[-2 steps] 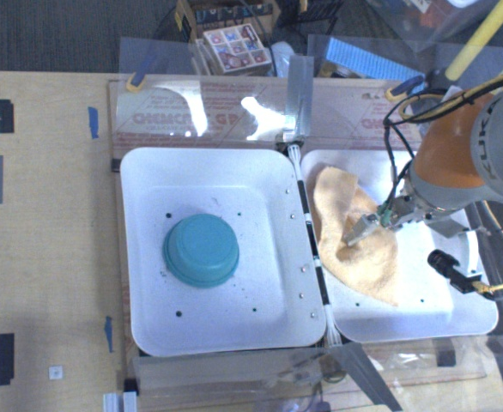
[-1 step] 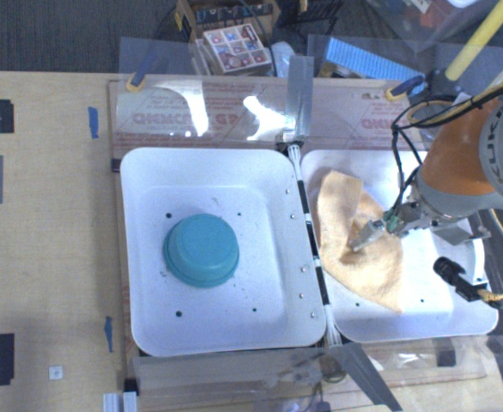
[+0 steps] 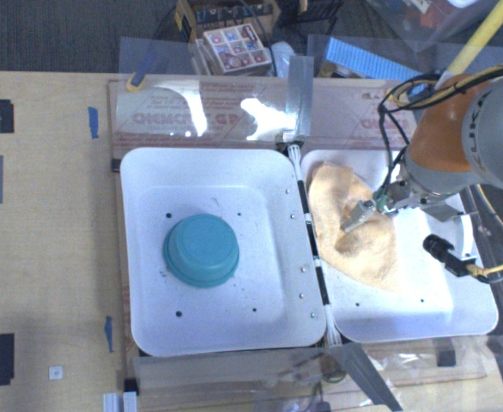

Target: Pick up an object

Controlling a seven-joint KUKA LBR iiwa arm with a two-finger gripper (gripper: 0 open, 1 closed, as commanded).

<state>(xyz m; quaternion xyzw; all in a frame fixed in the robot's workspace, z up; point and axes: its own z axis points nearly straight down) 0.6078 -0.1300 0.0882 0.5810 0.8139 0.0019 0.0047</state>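
Observation:
A tan cloth (image 3: 354, 230) lies crumpled in the right bin (image 3: 423, 312), spread from its back left corner toward the middle. My gripper (image 3: 359, 215) reaches in from the right and is down on the cloth's middle, with its metal fingers (image 3: 354, 217) pressed into the fabric. A fold of cloth bunches around the fingertips. A teal upturned bowl (image 3: 202, 249) sits in the middle of the left bin (image 3: 148, 178), far from the gripper.
The grey arm with its orange band (image 3: 445, 136) and cables hangs over the right bin's back right. A clear plastic wall (image 3: 226, 114) stands behind both bins. The wooden bench (image 3: 37, 247) stretches to the left.

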